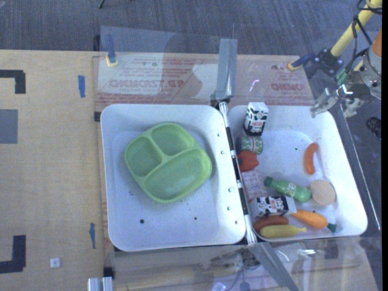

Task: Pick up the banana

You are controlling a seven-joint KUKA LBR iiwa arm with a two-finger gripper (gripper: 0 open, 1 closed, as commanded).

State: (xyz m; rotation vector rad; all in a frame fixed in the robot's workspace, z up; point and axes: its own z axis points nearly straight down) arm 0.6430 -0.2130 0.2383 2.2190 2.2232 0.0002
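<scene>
The yellow banana (282, 231) lies flat along the front wall of the right bin (345, 162), close to its front left corner. A dark red sausage (270, 222) touches its far side, and an orange carrot (313, 219) lies just to its right. My gripper (335, 105) hangs over the back right corner of that bin, far from the banana. Its fingers (319, 105) are spread open with nothing between them.
The right bin also holds two cow-print cartons (256, 118) (271, 205), a green can (251, 145), a red fruit (247, 160), a green bottle (288, 189), an orange sausage (310, 158) and a tan bun (322, 193). A green divided plate (168, 161) sits in the left bin (115, 211).
</scene>
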